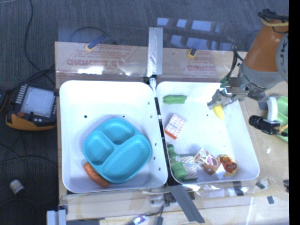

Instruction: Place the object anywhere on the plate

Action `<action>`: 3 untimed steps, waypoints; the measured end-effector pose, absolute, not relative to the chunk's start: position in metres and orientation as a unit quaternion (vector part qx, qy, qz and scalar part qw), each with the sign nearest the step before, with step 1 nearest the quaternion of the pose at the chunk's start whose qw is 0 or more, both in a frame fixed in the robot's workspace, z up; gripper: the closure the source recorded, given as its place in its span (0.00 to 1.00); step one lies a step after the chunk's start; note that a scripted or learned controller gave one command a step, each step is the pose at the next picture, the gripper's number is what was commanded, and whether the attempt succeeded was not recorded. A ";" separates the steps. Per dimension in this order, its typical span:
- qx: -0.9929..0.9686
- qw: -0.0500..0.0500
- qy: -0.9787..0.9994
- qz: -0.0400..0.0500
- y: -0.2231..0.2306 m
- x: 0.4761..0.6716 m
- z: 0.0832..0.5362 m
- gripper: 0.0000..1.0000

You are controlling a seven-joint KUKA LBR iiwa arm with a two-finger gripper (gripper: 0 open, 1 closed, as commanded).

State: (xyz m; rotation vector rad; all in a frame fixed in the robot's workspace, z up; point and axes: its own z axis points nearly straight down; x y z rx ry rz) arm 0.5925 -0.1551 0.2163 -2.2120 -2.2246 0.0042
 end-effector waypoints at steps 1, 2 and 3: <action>-0.699 0.003 -0.716 0.003 -0.078 0.532 0.186 1.00; -0.637 0.003 -0.771 0.003 -0.013 0.548 0.179 1.00; -0.567 0.003 -0.824 0.003 0.046 0.516 0.180 1.00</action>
